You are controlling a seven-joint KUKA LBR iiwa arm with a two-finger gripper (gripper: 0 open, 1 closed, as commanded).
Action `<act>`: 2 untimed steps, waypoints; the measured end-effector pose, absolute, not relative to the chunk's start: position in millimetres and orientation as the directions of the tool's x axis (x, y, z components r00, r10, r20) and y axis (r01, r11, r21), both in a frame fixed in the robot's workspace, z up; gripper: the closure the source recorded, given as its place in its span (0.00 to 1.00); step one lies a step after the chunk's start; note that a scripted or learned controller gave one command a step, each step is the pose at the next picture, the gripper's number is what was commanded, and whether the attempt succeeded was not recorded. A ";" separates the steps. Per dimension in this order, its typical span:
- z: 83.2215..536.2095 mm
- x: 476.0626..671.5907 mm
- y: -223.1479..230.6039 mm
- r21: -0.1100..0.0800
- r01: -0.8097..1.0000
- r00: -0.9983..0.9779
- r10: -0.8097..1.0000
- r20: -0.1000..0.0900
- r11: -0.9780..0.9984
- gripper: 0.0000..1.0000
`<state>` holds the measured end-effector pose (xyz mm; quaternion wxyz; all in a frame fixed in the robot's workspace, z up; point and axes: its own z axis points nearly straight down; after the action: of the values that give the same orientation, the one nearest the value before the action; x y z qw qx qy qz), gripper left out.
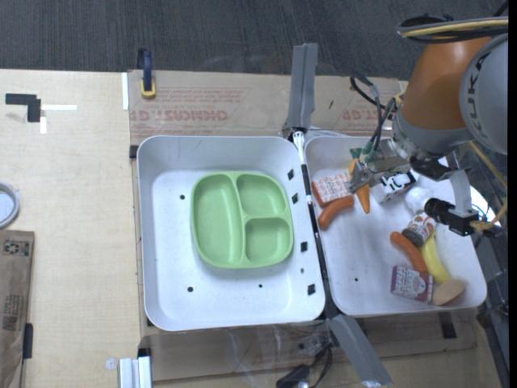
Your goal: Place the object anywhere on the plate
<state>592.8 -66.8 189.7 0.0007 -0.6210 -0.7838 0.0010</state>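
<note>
- The gripper (367, 172) hangs over the far left part of the right bin (355, 285), near the wall it shares with the left bin (157, 217). A small orange carrot (363, 196) sits at its tip, seemingly pinched between narrow-set fingers, though the view is too coarse to be sure the grip is firm.
- The carrot's long axis runs roughly from the far side toward the near side of the bin, its tapered end pointing nearward and hanging below the gripper.
- The green plate (241, 218) lies in the middle of the left bin, well apart from the gripper and straight across the shared wall. The coming move, as I judge it, is a carry over that wall toward the left, then a release over any of the plate's three compartments.
- The plate is smooth moulded plastic, rounded at the corners, with raised ridges dividing it.
- Just beside the carrot lie a sausage (336, 211), glossy and curved, and a flat printed packet (330, 188).
- Nearer the right edge of that bin are a banana (436, 259), a small dark-capped bottle (418, 229) and a small printed carton (410, 282), all looking like toy food of hard plastic.
</note>
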 end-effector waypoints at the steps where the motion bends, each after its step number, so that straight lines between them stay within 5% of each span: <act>1: 195.9 591.6 -0.3 -0.004 0.933 -0.361 0.933 0.000 0.361 1.00; 2: 188.9 606.9 59.2 -0.004 0.914 -0.406 0.914 0.000 0.406 1.00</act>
<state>606.9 59.2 188.9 0.0009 -0.5451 -0.8383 0.0017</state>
